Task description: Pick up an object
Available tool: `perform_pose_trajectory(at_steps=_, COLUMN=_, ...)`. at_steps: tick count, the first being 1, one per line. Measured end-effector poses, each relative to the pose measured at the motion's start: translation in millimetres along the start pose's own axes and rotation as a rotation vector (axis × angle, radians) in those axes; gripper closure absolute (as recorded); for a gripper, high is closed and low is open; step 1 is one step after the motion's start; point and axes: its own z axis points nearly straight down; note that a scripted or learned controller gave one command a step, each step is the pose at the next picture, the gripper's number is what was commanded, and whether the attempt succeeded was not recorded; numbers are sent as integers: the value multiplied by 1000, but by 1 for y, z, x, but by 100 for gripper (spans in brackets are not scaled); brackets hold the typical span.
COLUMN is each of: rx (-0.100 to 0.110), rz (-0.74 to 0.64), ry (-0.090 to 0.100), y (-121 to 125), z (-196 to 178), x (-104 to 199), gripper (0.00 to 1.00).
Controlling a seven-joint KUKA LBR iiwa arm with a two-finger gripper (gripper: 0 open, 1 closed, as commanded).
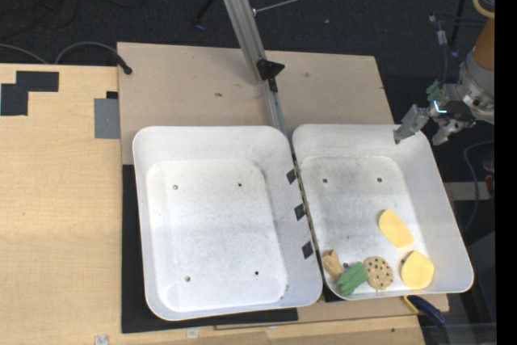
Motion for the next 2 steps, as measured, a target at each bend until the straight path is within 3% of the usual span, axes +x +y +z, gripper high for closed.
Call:
perform_pose_trajectory(at_steps=1, rx=-4, rz=-3, ry=-2, y=1, z=-3, x=0, gripper=0)
perform_pose_trajectory(at_steps=2, rx=-1, rz=-4, ry=-1, y=4, z=41, x=1, gripper=0)
